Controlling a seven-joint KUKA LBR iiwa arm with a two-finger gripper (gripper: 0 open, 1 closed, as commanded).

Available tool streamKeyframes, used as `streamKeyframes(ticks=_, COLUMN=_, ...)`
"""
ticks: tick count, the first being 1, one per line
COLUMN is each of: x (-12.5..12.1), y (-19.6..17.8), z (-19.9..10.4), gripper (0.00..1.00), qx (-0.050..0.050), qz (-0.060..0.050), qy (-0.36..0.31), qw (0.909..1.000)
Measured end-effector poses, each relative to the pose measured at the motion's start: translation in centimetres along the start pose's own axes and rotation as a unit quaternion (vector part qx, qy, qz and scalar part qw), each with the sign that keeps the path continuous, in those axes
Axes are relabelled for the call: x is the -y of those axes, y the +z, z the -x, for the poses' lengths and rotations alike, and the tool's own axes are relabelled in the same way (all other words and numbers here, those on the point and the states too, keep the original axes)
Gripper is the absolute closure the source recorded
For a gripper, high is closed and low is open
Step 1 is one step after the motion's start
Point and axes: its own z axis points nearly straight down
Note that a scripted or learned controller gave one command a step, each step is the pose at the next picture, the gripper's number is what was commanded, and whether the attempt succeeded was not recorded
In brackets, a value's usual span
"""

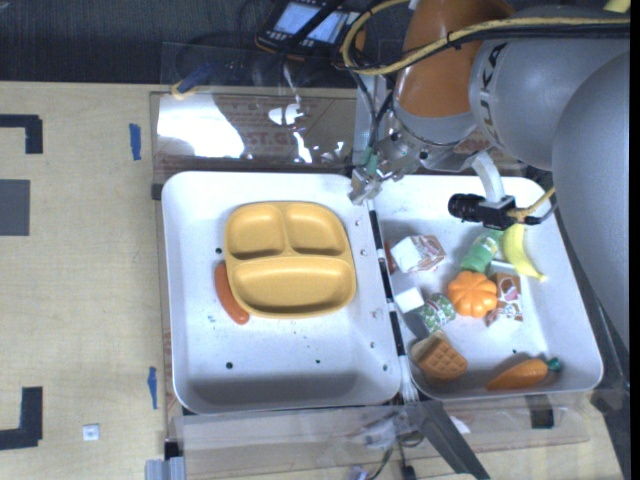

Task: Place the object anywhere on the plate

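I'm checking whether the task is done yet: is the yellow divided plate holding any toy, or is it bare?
Bare. The yellow plate's three compartments show nothing in them. An orange sausage lies in the left bin against the plate's left rim, outside it.

**Two bins side by side**

The plate lies in the left bin, a sausage touching its left edge. In the right bin a pumpkin sits mid-bin, a banana behind it, a waffle and carrot in front.
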Motion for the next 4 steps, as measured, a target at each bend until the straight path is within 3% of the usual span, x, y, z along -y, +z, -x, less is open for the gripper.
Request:
streamKeyframes(ticks=1, x=-1.8, y=-3.7, z=-3.3, gripper=1.0, qx=0.0, qz=0.0, qy=-0.059, qw=0.9982)
streamKeyframes(ticks=2, x=3.6, y=0.1, z=-3.3, gripper=1.0, qx=-0.002, qz=-0.002, qy=-0.143, qw=0.9897)
streamKeyframes(ticks=3, x=4.2, y=-0.4, z=-4.0, gripper=1.0, qx=-0.002, qz=-0.002, qy=-0.151, qw=0.9885)
streamKeyframes(ticks=4, x=-0.5, y=-4.4, z=-3.9, gripper=1.0, qx=0.0, qz=0.001, qy=-0.248, qw=0.9687)
